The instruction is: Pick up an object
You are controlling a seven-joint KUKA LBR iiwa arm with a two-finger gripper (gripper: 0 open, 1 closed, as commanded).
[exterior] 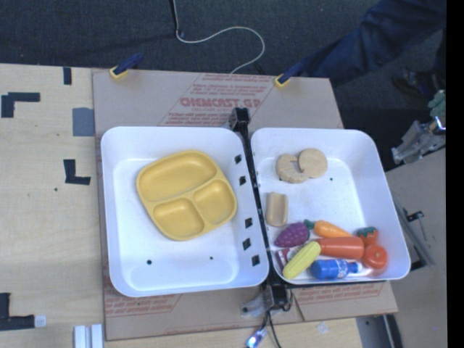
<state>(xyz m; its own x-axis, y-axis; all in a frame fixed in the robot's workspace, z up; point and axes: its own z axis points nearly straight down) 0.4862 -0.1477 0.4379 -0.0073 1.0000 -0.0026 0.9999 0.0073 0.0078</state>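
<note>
Hand spotted at right edge of frame, outside both bins; open or closed, cannot tell. Easiest pick: tan block, lying alone at left side of right bin, close to the divider. Probably light, stiff toy plastic, somewhat slick; best pinched across its short sides. Crowded below it: grapes, corn, carrot. Biscuits above, yellow plate at centre left.
</note>
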